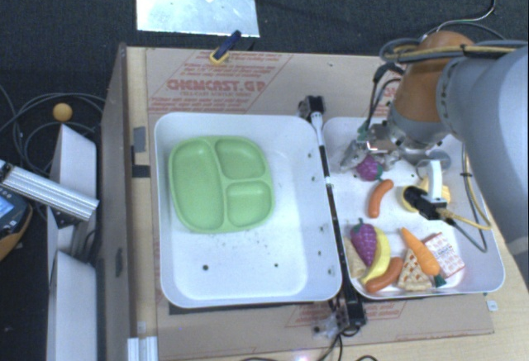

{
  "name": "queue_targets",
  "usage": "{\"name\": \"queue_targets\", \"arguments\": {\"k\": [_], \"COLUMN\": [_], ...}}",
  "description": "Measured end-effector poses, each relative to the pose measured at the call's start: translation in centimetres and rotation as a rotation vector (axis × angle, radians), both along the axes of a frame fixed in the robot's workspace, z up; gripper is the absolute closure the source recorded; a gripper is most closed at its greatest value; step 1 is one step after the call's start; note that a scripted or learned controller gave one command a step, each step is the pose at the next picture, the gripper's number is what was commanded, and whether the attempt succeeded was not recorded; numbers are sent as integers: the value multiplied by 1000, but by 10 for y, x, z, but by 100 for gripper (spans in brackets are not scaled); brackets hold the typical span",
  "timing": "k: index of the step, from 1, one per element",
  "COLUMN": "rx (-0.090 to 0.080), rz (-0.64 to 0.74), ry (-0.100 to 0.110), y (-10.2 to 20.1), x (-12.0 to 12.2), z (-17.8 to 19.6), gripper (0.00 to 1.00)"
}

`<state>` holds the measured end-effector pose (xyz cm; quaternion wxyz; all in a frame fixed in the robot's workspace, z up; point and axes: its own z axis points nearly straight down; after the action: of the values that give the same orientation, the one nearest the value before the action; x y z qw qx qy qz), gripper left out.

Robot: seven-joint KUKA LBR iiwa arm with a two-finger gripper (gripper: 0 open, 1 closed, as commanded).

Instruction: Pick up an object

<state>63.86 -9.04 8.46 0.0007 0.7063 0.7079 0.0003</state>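
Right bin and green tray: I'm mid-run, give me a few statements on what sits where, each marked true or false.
1. The green tray lies in the left bin. True.
2. The green tray holds a banana. False: the banana lies in the right bin.
3. The gripper is over the right bin, near a purple toy. True.
4. An orange carrot lies in the left bin. False: it is in the right bin.
5. A sausage lies in the right bin. True.

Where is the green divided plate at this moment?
The green divided plate lies in the left white bin, toward its upper left, across the divider from the toy food.
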Motion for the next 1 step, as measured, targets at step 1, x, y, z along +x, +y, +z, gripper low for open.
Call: {"name": "queue_targets", "arguments": {"k": [1], "rx": [0], "rz": [2], "ry": [-3], "y": [0], "x": [1], "z": [11], "gripper": [100]}}
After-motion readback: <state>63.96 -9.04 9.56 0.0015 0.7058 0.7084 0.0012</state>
